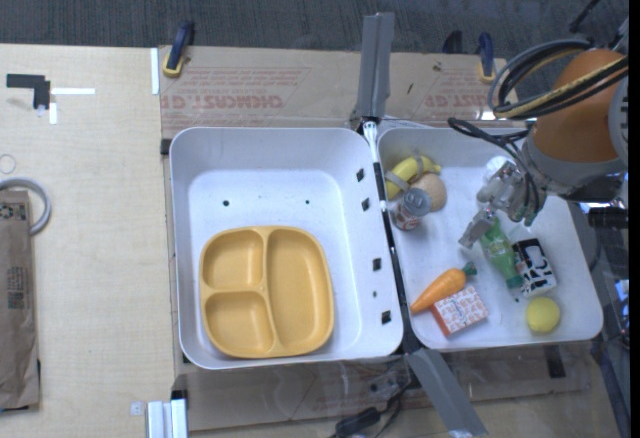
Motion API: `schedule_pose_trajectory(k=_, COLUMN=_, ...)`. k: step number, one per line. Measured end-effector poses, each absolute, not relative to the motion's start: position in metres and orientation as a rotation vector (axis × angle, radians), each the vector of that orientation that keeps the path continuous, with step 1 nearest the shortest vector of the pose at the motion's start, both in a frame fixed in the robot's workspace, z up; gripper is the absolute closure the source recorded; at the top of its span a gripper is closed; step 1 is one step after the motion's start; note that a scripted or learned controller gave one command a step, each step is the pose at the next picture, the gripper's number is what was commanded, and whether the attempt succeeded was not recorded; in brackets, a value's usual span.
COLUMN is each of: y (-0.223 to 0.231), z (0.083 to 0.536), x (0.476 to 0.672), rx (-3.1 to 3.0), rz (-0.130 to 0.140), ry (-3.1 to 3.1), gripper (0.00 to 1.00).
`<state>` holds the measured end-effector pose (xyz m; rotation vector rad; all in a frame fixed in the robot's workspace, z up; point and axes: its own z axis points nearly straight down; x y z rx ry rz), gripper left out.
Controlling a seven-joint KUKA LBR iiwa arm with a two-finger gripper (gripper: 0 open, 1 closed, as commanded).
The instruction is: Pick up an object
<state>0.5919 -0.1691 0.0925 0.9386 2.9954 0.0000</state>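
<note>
Objects for picking: right bin [590, 256] holds a green bottle [499, 252] directly under the hand [484, 222], black-and-white labelled item [533, 266] (print unreadable), yellow ball [543, 316], carrot [438, 290], red-patterned box [460, 311], banana [410, 169], small can [408, 211]. Hand state: cannot tell. Left bin [250, 166]: yellow divided tray [267, 290]. Cardboard [245, 86] on the worktop [90, 226] reads "CHEMCATS", printed reversed.

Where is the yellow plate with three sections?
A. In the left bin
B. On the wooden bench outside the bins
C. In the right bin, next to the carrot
A. The yellow plate lies flat in the left bin, while the carrot is over in the right bin with the other small things.
</note>
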Motion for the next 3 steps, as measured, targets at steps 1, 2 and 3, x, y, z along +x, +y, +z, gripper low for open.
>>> schedule_pose_trajectory(k=1, y=-0.17, z=0.103, x=0.593, rx=0.941, rz=0.001, ry=2.989, gripper=1.0)
schedule_pose_trajectory(k=2, y=-0.13, z=0.193, x=0.643, rx=1.024, rz=-0.001, ry=2.965, gripper=1.0)
schedule_pose_trajectory(k=3, y=-0.13, z=0.193, x=0.643, rx=1.024, rz=-0.001, ry=2.965, gripper=0.0)
